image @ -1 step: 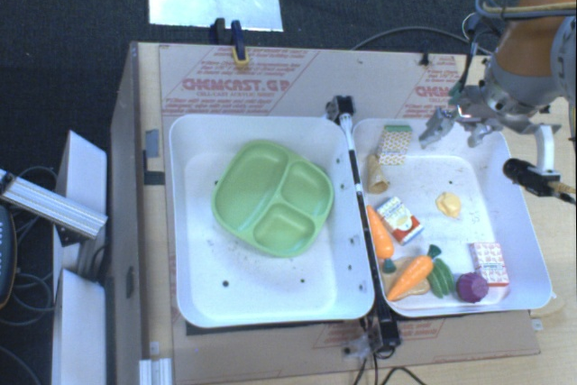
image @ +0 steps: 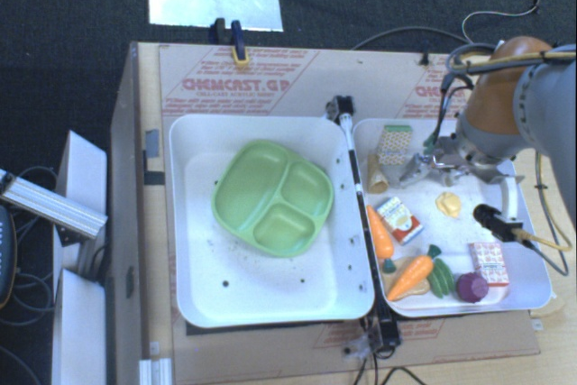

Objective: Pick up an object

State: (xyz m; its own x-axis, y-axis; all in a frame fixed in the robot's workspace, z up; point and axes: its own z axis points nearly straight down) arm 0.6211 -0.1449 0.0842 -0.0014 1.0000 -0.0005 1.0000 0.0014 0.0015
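My gripper (image: 435, 167) hangs low over the back of the right bin (image: 532, 284), with the arm coming in from the right. Just left of it stand a green-and-white carton (image: 394, 142) and a small beige piece (image: 374, 177). A yellow toy (image: 448, 204) lies just in front of the gripper. Further forward are a red-and-white box (image: 398, 219), two orange carrots (image: 380, 235) (image: 410, 276), a green vegetable (image: 440, 276), a purple piece (image: 471, 288) and a pink box (image: 488, 261). Nothing shows in the gripper's grasp.
The left bin (image: 203, 284) holds a green divided plate (image: 273, 197) lying at a slant. A dark rail (image: 358, 194) runs between the two bins. Cardboard covers the bench behind the bins.
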